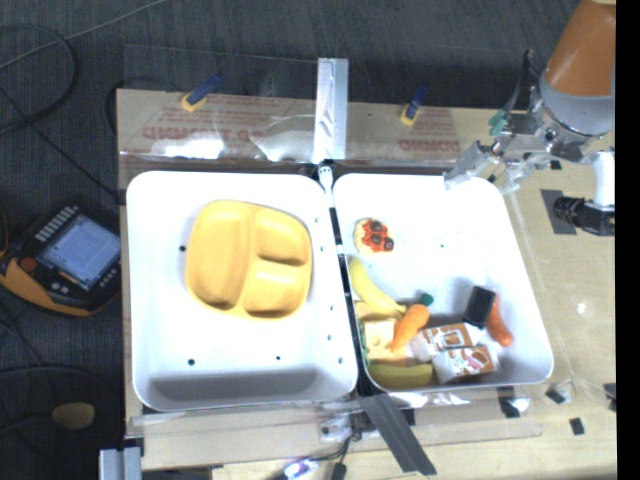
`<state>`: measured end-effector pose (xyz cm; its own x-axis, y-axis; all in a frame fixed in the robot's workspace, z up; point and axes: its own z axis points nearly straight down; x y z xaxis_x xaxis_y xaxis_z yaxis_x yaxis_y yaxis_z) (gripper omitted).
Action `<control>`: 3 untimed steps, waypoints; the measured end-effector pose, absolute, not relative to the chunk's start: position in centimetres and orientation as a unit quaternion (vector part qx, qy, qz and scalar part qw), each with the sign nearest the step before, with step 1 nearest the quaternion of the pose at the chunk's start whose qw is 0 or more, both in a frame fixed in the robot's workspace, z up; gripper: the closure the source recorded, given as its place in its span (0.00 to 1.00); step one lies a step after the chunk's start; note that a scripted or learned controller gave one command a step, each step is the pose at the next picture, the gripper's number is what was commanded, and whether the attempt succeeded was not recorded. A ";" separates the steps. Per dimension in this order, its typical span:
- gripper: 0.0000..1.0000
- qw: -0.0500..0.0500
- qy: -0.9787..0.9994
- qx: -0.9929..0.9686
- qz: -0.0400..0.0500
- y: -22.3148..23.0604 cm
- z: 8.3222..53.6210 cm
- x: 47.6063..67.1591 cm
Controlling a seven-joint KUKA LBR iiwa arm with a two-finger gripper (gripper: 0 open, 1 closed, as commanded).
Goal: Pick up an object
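Far left, off the bench on the dark carpet: a handheld control pendant with an orange casing and grey screen. On the bench, the left shallow white plastic bin carries one thing, a yellow moulded plastic tray with three rounded compartments, lying flat near the bin's middle, slightly toward the far edge. A metal divider strip stands upright at the far edge where the two bins meet. The right shallow white plastic bin holds the small objects. Near its far-left corner, apart from the rest, lies a small flat round piece with red and dark spots. Along its left wall runs a curved yellow plastic banana, its lower end meeting a cluster in the near half: a small orange toy carrot lying tilted over pale yellow pieces, just beside it a brown-and-white printed carton on its side against the near wall, then a black rectangular block and a slim orange-red stick-shaped piece near the right wall. The grey two-finger gripper hangs over the bin's far-right corner, above the rim, well apart from every object; whether the claw is apart or together cannot be told. Nothing is seen between its tips.
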<state>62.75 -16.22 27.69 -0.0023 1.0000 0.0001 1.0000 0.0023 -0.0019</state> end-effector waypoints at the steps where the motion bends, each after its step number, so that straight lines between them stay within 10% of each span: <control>1: 0.00 0.000 -0.698 -0.716 0.002 -19.2 24.2 57.4; 3: 0.00 0.000 -0.604 -0.797 0.002 -20.2 27.1 54.9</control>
<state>54.89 -20.23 27.13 0.2714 0.9625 -0.0040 0.9625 -0.2714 -0.0028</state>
